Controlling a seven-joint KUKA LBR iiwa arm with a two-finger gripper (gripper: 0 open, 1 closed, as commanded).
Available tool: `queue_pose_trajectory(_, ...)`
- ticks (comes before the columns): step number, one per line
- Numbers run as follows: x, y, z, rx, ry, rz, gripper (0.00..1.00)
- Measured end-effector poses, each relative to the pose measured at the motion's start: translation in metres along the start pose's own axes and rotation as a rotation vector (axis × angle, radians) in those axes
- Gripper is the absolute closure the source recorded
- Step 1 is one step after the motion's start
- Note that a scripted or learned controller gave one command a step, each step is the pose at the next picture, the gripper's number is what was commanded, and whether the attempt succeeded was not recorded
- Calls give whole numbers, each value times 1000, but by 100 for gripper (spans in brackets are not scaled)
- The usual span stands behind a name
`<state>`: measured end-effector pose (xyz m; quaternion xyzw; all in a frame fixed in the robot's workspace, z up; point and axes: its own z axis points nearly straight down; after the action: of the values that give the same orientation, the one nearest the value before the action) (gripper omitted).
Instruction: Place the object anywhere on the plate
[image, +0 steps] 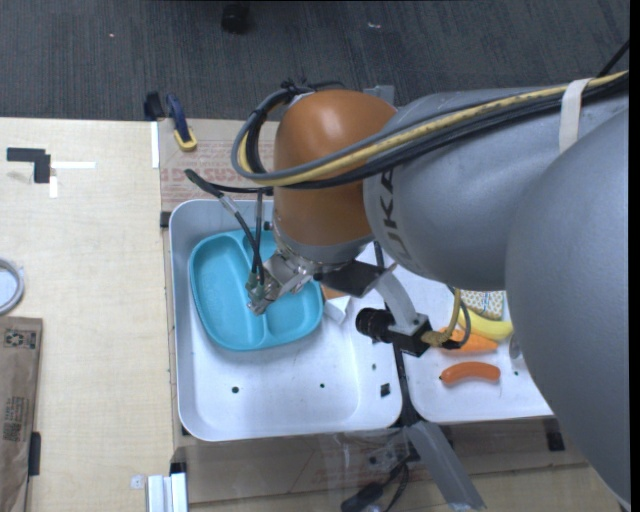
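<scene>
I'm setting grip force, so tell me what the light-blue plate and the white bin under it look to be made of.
Light-blue rounded plate: probably moulded plastic, smooth with a slight sheen; the colour is uniform and the raised rim is softly rounded. Shallow white bin: likely plastic or painted sheet metal, I can't tell which; it has a smooth, faintly glossy floor with small dark dots and rounded corners. The gripper hangs over the plate.

A thick grey robot arm (500, 190) with smooth, rounded casings and part of a dark printed letter on its side. A rounded orange band (325, 165) sits above the wrist, with black and yellow cables (440, 115) running along the casing and looping around it. At the tip is a small metal gripper (262, 296) of bare silvery parts.
</scene>
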<state>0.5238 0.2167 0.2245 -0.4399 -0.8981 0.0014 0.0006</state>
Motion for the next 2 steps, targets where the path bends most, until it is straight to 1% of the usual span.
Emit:
queue_pose_trajectory(1, -15, -52, -154, -3, -2, -40, 100)
queue_pose_trajectory(2, 4, -40, 97, 0, 1, -385, 100)
